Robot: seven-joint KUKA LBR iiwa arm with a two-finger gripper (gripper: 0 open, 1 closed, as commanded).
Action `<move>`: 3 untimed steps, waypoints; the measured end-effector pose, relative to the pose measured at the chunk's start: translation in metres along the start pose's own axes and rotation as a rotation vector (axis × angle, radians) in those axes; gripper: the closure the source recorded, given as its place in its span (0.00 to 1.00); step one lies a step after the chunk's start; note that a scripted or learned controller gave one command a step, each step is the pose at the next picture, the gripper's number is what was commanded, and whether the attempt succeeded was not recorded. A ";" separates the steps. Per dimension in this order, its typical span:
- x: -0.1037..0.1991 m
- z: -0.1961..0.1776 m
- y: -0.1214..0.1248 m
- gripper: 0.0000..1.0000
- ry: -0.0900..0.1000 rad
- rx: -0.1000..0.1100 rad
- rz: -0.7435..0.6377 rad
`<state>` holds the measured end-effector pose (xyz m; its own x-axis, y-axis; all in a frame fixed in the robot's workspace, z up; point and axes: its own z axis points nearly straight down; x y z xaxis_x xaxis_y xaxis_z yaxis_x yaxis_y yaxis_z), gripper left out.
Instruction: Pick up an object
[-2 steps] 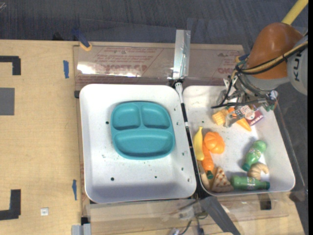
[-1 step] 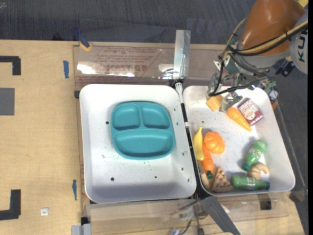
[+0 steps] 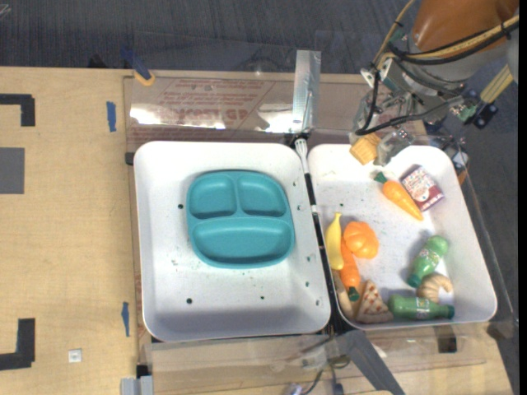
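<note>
My gripper (image 3: 385, 142) hangs over the back left corner of the right bin (image 3: 478, 245), under the grey arm with its orange band. A small tan-orange block (image 3: 365, 149) sits right at the gripper's left side; whether it is gripped cannot be made out. Just in front lie a toy carrot (image 3: 401, 197) and a red and white carton (image 3: 421, 186). Further forward are a yellow banana (image 3: 333, 239), an orange pepper (image 3: 360, 241), a green bottle (image 3: 428, 257), a tan mushroom (image 3: 436, 286), a green cucumber (image 3: 420, 307) and a waffle slice (image 3: 370, 301).
The left bin (image 3: 156, 245) holds a teal divided plate (image 3: 240, 218). A metal post (image 3: 306, 89) stands behind the seam between the bins. Cables hang around the wrist near the right bin's back rim. Wooden bench spreads to the left.
</note>
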<state>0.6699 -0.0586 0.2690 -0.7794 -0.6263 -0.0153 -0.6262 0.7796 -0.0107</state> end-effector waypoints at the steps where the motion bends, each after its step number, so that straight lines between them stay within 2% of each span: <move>1: 0.025 0.046 0.043 1.00 0.009 -0.011 -0.020; 2: 0.031 0.090 -0.032 1.00 0.007 -0.011 -0.433; 3: 0.082 0.081 0.057 1.00 0.006 -0.012 -0.625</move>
<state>0.5719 -0.0648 0.1866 -0.2661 -0.9639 -0.0040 -0.9639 0.2662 -0.0045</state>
